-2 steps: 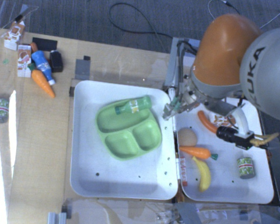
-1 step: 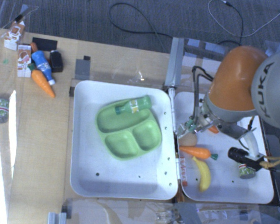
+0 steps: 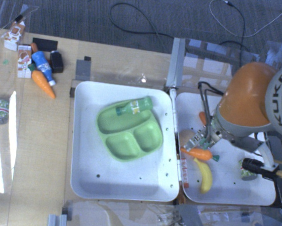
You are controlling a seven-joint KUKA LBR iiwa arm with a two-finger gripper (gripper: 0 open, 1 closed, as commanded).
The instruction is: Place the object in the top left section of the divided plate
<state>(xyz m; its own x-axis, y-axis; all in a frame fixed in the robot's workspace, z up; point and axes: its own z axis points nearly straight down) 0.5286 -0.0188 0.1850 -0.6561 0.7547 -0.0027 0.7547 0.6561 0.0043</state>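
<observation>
The divided plate (image 3: 129,132) is pale green, rounded, with three hollow sections, and it lies flat and turned at a slant in the left white bin (image 3: 86,144), nearer that bin's far side than its near side. A green bottle (image 3: 133,107) with a yellow-and-white label lies on its side along the plate's far section, its cap end toward the plate's left, its other end reaching over the plate's far right rim. In the right bin (image 3: 232,191), well apart from the plate, an orange toy carrot (image 3: 198,153) with a green stub lies crosswise, and a yellow banana (image 3: 204,175) lies just beside it on the near side.
</observation>
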